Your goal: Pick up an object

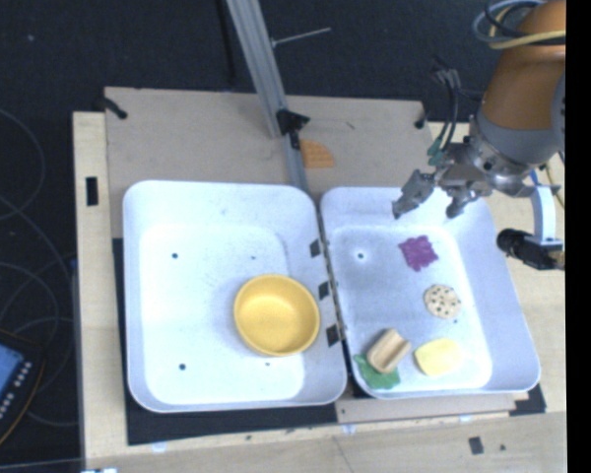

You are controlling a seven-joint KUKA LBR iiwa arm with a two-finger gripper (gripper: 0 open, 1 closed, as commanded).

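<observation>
While arm (520, 87) hovers over right bin (507, 358), fingers (435, 202) spread open, gripping nothing; bench (207, 131) tan.

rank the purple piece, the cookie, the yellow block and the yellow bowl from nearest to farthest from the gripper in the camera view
Measured from the gripper, above the right bin's far edge:
1. purple piece, just below it in the right bin
2. cookie, mid right bin
3. yellow block, near the right bin's front edge
4. yellow bowl, across in the left bin
</observation>
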